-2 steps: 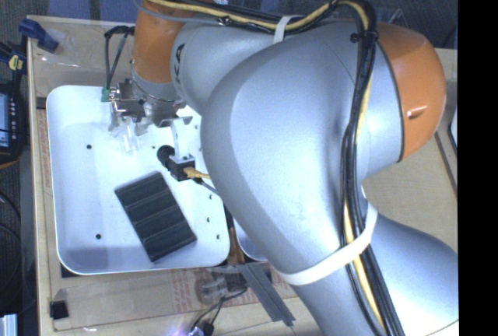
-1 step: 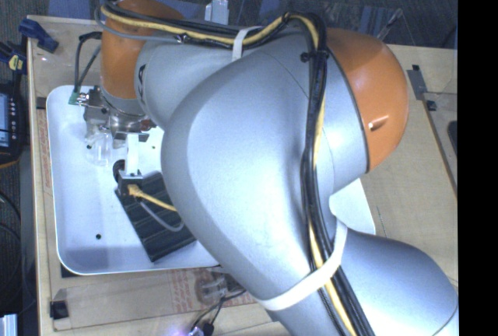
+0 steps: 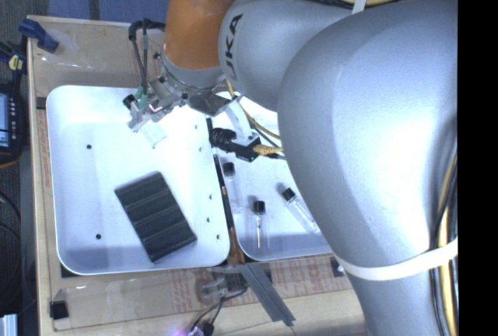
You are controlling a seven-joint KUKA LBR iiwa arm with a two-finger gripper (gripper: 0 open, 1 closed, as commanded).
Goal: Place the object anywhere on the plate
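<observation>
The gripper [image 3: 144, 110] hovers above the upper part of the left bin [image 3: 62, 171], well apart from the dark ribbed plate [image 3: 156, 215] lower in it. Whether it carries the object cannot be told; small vials [image 3: 296, 206] lie in the right bin. This looks like the carry step; next it must travel down to the plate.

Gripper [image 3: 142, 115] is positioned over left bin [image 3: 66, 171], upper part; dark ridged plate [image 3: 155, 215] is seen lower down, apart.
</observation>
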